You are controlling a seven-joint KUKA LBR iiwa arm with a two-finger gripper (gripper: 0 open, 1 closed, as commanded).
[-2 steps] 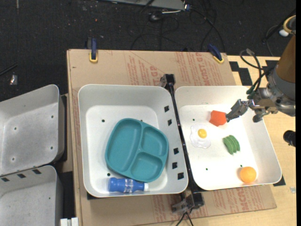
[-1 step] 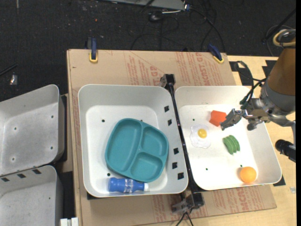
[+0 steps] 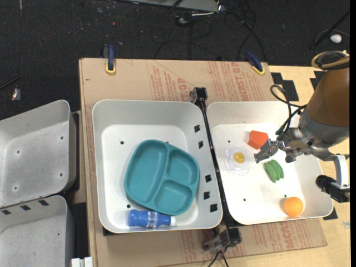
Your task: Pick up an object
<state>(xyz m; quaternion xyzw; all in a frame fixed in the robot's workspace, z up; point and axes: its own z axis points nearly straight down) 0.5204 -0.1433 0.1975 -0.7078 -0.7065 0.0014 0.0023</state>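
The right bin holds an orange-red block, a fried-egg toy, a green pea pod and an orange ball. My gripper hangs over the middle of that bin, between the red block and the green pod, just above the pod's upper end. Its dark fingers stand apart, open, with nothing between them. The arm comes in from the right, its orange band above the wrist.
The left bin holds a teal divided plate and a blue bottle lying along its front wall. A black divider runs between the bins. Grey trays sit off to the left.
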